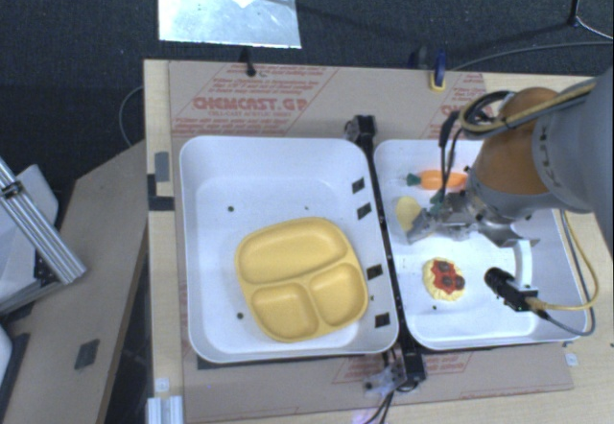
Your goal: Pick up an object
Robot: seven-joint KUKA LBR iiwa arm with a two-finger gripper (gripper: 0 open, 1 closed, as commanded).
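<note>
1. The claw (422, 226) is low in the right bin (552, 331), near that bin's left wall and about halfway along it; the grey arm (561, 158) with its orange band (513, 163) comes in from the bin's right side.
2. Whether the claw is released or clenched cannot be told: its tips are a small dark blur against the white floor, and nothing can be seen between them.
3. Nearest thing: a pale yellow piece (409, 211) touching or just beside the claw's tip, on the side toward the bin's far edge. Its long axis runs roughly from the far edge toward the near edge.
4. A small pizza-like toy (444, 279), yellow with red topping, lies toward the bin's near edge from the claw, near but apart, and is round with no clear long axis.
5. An orange carrot-like toy (441, 179) lies toward the far edge, its long axis running across the bin, partly under the wrist.
6. Judgement: the move turns on the pale yellow piece, since it needs the least travel; the claw would want to straddle its short width.
7. The left bin (206, 168) holds a yellow divided tray (302, 276), well apart from the claw across the middle walls.
</note>
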